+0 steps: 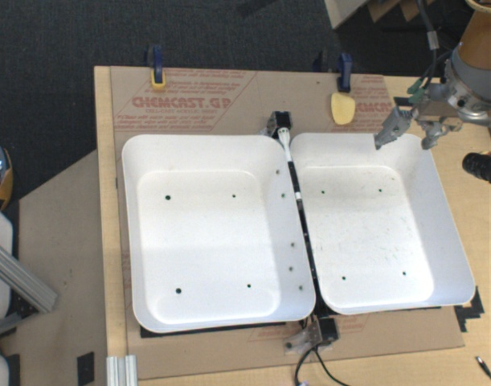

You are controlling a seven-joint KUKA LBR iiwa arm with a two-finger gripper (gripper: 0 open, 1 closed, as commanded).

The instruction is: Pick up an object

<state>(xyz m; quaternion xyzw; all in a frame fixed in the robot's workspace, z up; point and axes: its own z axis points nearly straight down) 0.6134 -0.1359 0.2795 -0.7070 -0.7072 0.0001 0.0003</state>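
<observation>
My gripper (pixel 408 133) hangs over the far right corner of the right bin (pixel 438 207), its two grey fingers (pixel 387 133) spread apart with nothing between them. A small yellow object (pixel 342 108) lies on the brown board beyond the right bin's far rim, to the left of the gripper. The left bin (pixel 141 215) sits beside the right one; both show bare white floors with small dark dots.
Two blue clamps (pixel 156 57) (pixel 344 67) hold the board's far edge. A black bracket and cable (pixel 280 124) run along the seam between the bins. Metal framing (pixel 16 276) stands at the left edge, boxes at the top right.
</observation>
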